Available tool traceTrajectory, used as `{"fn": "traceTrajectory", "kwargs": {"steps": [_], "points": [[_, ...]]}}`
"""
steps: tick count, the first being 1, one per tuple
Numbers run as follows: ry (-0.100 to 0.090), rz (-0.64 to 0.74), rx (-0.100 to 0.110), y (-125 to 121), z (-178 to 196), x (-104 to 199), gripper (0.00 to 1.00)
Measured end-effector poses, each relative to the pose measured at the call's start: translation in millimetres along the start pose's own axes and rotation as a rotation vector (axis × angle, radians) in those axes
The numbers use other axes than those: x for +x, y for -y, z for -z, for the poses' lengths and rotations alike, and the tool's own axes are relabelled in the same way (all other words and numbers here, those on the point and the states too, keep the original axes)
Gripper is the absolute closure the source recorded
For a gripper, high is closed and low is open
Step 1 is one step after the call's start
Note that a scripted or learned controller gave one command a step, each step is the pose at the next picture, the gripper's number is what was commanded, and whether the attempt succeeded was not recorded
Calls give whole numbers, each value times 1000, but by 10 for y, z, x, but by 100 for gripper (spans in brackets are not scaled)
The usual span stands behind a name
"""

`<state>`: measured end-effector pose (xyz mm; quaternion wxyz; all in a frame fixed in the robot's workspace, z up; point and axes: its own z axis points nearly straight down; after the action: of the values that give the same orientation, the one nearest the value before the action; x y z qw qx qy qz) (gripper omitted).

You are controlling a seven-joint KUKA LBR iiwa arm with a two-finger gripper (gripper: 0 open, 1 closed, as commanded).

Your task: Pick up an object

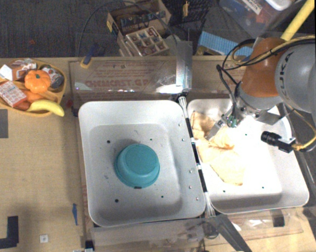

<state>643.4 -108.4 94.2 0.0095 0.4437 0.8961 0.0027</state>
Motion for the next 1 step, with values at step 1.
{"fn": "traceTrajectory", "kwargs": {"steps": [1], "points": [[0,3,0,142,5,193,0]]}}
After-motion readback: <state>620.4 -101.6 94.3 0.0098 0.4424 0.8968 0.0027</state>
